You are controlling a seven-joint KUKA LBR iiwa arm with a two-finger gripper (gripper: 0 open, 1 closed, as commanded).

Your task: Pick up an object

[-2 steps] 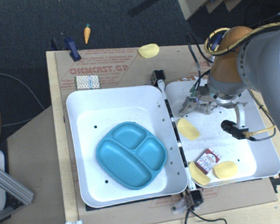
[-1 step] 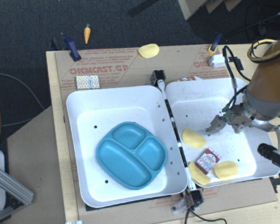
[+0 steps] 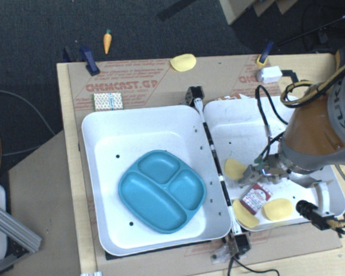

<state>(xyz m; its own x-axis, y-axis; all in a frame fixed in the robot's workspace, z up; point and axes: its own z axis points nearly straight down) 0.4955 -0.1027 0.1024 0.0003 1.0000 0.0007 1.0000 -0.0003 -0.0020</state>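
Gripper [image 3: 259,174] is down low in the right bin [image 3: 241,115], at the end of the big grey and orange arm [image 3: 314,139] that comes in from the right side. Whether it is open or closed, I cannot tell, because the arm covers much of it and the part that shows is small and dark. Nothing can be seen held in it. Right under and around it lie the little things it could pick up. One yellow piece [image 3: 234,169] sits just to its left, close to the wall between the two bins. One red and white packet [image 3: 254,199] lies just below it. Two more yellow pieces sit near the front wall, one [image 3: 246,216] left of the packet and one [image 3: 277,209] right of it. The left bin [image 3: 101,133] holds a blue plate [image 3: 161,190] with three sections, well apart from the gripper. To do this step well, I think the arm should choose one thing only, and the packet or the yellow piece beside it look nearest. It should come straight down over the middle of that thing, so both sides get squeezed the same. The things lie close together, so a crooked move could push them away or catch two at once. Lifting slowly would help show if the thing truly came up
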